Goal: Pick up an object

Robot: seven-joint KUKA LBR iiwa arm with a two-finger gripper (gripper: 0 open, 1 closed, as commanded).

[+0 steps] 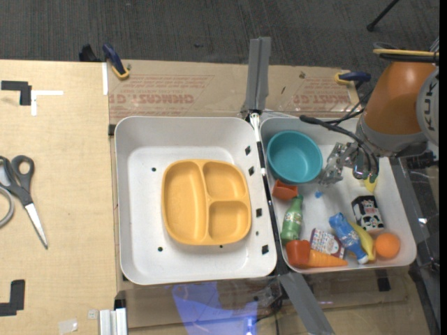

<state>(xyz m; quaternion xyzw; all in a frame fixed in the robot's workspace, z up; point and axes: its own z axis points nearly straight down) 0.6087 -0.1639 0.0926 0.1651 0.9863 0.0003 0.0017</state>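
My gripper [347,165] hangs over the back of the right bin [404,208], just right of a teal bowl [295,155]. Its two fingers stand apart, with only the bin floor between them, so it is open and holds nothing. In front of it lie a black-and-white carton [367,213], an orange ball [387,246], a blue packet [344,233], a yellow banana [364,239], a snack packet [323,241], a carrot [327,259], a red cup [296,252], a green bottle [292,218] and a small orange cup [284,189].
The left bin [136,208] holds a yellow divided plate [207,202]. A grey divider post [257,75] stands behind the seam between the bins. Scissors [24,194] lie on the wooden bench at far left. Blue clamps [115,59] sit on the back edge.
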